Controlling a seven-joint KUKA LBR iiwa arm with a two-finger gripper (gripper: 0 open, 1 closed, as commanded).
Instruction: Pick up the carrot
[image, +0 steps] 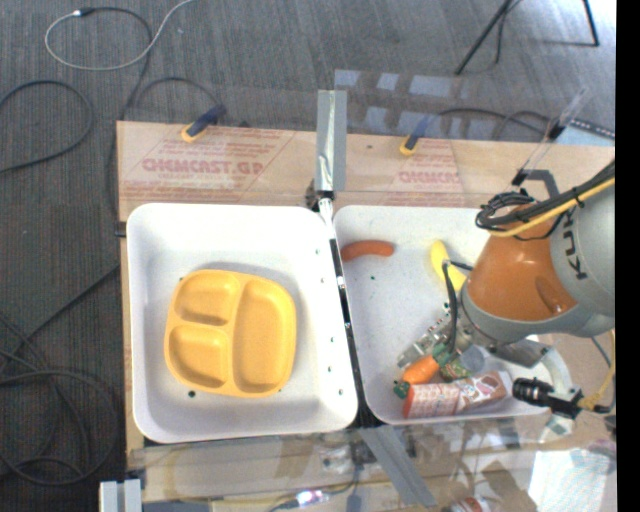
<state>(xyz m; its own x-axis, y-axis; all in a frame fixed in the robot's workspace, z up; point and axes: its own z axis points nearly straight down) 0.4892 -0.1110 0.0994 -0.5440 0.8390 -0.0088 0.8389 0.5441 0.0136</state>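
The small orange carrot (420, 371) with a green stub end lies near the front of the right bin (380, 300), tilted up to the right. My gripper (437, 350) hangs low right over the carrot's upper right end, reaching down from the orange wrist band (515, 280). Its metal tip touches or nearly touches the carrot; the arm's bulk hides the contact.
A red-and-white packet (455, 397) lies just in front of the carrot. A reddish sausage (367, 249) and a yellow banana (440, 258) sit at the back of the right bin. A yellow divided plate (233, 331) rests in the left bin (150, 260).
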